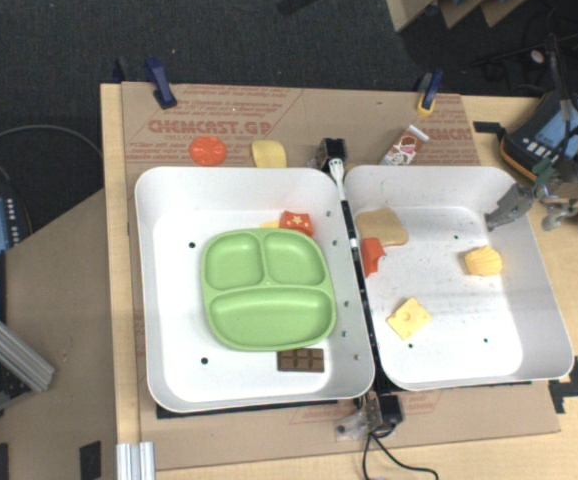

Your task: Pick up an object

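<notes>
The right bin [529, 338] holds a tan bread slice [382, 228], a red-orange piece [371, 256], a yellow cheese wedge [408, 319] and a yellow lump [483, 261]. The left bin [159, 268] holds a green divided plate [267, 288], a red strawberry-like piece [296, 222] behind it and a chocolate bar [301, 360] in front of it. My gripper [529, 196] hangs at the far right, over the right bin's far right corner. It is above and to the right of the yellow lump, and nothing is seen in it.
Behind the bins, the cardboard carries an orange piece [208, 151], a yellow piece [268, 154], a black item [332, 152] and a small wrapper [403, 148]. Blue clamps [159, 81] grip the board's far edge. A ridge where the two bins meet runs between them.
</notes>
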